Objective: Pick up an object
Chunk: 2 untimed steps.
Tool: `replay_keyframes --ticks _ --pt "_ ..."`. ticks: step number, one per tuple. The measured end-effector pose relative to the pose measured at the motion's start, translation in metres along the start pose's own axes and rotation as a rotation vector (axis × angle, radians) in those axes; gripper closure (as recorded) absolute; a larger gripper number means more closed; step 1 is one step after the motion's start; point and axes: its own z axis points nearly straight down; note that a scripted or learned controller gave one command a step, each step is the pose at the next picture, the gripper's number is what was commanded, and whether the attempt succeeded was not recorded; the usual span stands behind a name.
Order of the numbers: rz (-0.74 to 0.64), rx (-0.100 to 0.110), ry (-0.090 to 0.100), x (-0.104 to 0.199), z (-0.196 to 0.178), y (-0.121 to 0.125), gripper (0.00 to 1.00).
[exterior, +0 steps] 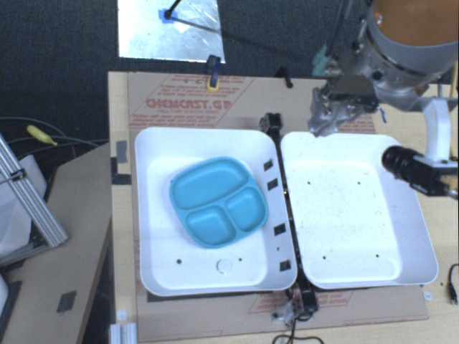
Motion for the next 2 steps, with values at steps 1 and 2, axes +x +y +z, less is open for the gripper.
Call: replay_keyframes --ticks 1,2 --pt "0.001 0.023 -0.005 -0.085 0.151 -0.003 1.0" --pt "-0.016 0.008 0.0 -0.018 0.133 -0.002 1.0"
